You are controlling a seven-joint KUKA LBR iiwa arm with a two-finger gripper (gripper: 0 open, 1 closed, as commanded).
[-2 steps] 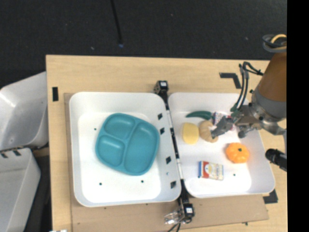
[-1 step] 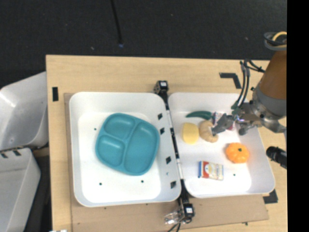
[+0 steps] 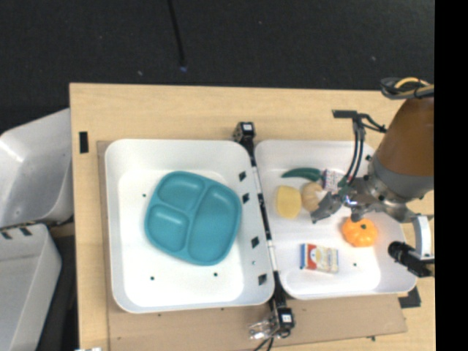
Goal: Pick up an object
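Right bin (image 3: 292,287): gripper (image 3: 330,202) is poised directly over the beige lump (image 3: 313,194), just right of the yellow block (image 3: 288,202) (whether anything is gripped cannot be told). Orange pumpkin (image 3: 359,232) is lodged near-right.

Teal divided plate (image 3: 193,217), left bin (image 3: 117,196)

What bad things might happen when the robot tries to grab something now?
The gripper is down in the right bin, right beside the tan lump, the yellow block and the green pepper. These lie packed together, so it may knock one aside or pinch two. The orange pumpkin sits under the arm and might get bumped.
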